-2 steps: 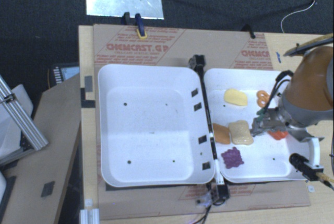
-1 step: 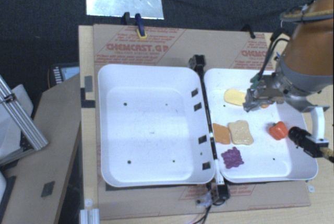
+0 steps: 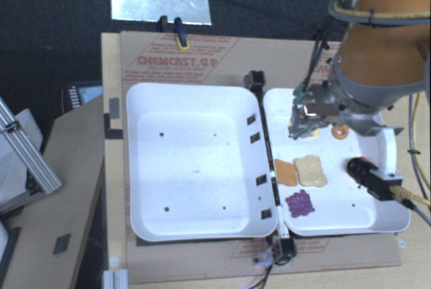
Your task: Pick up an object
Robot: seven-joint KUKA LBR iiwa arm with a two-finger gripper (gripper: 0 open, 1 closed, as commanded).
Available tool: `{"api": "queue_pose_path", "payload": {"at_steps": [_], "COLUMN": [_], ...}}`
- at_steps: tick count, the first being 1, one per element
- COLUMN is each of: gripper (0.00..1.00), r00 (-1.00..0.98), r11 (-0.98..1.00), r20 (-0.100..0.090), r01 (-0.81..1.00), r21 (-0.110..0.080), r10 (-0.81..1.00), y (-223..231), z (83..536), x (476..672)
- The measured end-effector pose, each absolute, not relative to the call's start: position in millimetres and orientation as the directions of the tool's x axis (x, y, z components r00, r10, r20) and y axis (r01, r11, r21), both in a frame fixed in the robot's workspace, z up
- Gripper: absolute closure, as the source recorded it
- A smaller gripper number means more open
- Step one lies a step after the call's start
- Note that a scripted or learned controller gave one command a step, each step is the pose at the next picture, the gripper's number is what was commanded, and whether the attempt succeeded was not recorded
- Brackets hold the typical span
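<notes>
The arm hangs over the right bin (image 3: 384, 213), its claw (image 3: 304, 124) low near the bin's back wall, though whether it is wide or narrow I cannot tell. The likely targets lie loose on that bin's floor, within reach: an orange slice (image 3: 286, 173) touching a tan bread slice (image 3: 311, 171), purple grapes (image 3: 300, 203) just below, a small ring (image 3: 340, 132) beside the claw. The cardboard (image 3: 178, 58) on the table reads, mirrored, something like "CHEMCAST".
</notes>
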State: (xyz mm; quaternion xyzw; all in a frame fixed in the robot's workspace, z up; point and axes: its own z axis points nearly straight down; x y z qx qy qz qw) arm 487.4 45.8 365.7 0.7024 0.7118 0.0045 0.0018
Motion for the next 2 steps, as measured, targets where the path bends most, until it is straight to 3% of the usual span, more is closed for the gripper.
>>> {"api": "queue_pose_path", "payload": {"at_steps": [1,2], "gripper": [1.0,1.0], "r00": [-0.007,-0.01], "r11": [0.007,0.01], "r20": [0.001,0.004], "r01": [1.0,1.0], "r21": [0.001,0.006], "r10": [1.0,1.0], "y": [74,131], "z": [341,394], "x": [509.4,505.5]}}
